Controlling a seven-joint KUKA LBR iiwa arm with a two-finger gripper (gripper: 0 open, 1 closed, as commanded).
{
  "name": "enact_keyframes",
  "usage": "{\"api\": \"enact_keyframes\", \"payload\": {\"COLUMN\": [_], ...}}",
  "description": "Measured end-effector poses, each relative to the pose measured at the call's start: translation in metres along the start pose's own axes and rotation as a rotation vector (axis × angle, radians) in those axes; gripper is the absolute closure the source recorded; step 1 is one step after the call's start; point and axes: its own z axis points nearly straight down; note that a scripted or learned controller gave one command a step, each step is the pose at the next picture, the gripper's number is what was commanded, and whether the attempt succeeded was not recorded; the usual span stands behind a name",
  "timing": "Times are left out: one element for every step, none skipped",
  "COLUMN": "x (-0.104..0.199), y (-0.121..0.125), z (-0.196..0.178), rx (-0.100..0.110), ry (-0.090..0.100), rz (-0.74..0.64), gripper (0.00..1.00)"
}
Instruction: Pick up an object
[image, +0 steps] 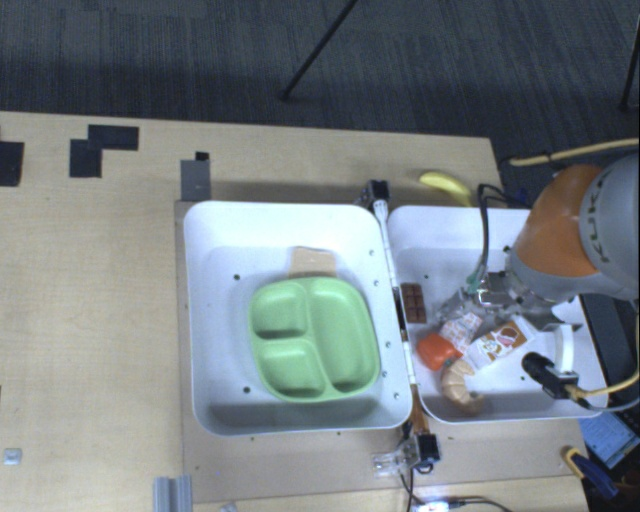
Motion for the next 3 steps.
{"api": "enact_keyframes", "payload": {"x": [0.001,-0.031,-0.031], "y": [0.002,0.082,0.081], "z": [-0.012,-0.089,-0.088], "rx": [-0.006,-0.001,0.002], "ry": [0.000,0.000,0.001], "rz": [-0.002,-0.004,-0.004], "gripper": [1.00,1.00,0.00]}}
